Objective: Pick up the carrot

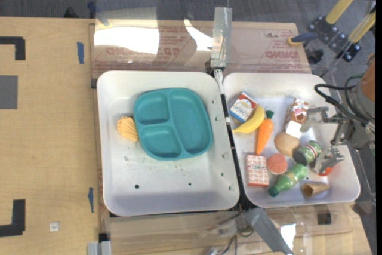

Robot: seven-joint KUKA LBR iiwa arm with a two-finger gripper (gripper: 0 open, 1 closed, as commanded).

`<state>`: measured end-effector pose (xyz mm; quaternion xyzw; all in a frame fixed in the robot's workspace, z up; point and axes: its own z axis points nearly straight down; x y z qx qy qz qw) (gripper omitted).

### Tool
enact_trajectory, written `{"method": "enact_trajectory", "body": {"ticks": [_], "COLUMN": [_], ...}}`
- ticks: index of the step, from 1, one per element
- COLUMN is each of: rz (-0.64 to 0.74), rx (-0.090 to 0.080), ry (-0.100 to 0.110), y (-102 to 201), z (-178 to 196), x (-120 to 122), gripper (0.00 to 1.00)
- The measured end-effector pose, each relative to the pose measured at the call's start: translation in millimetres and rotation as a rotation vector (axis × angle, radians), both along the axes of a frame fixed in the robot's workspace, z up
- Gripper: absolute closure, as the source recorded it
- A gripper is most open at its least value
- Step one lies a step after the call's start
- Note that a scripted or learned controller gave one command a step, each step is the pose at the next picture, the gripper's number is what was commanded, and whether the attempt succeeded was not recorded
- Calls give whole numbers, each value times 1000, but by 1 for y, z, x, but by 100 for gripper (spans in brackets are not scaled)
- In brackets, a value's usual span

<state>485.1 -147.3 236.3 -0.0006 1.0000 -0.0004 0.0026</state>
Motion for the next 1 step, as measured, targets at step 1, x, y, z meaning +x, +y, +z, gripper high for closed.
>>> {"method": "enact_trajectory", "body": {"ticks": [1], "rz": [141], "rx": [1], "ry": [-6], "y": [50], "z": [-146], "x": [19], "gripper": [0]}}
